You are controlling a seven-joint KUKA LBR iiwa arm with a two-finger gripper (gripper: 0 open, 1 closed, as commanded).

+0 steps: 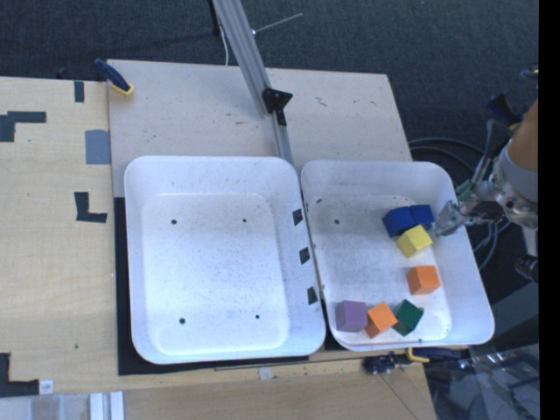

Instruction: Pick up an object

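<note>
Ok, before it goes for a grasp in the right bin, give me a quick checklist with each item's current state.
1. Tool near a target: ok, it sits at the right bin's far right side, beside the blue block and yellow block.
2. Something held between the fingers: cannot tell, too blurred.
3. Target isolated: not ok, blue and yellow blocks touch.
4. Easier option: ok, the orange block stands apart.
5. Front cluster: not ok, the purple block, a second orange block and green block sit packed together.
6. Blocks inside the bin: ok.
</note>
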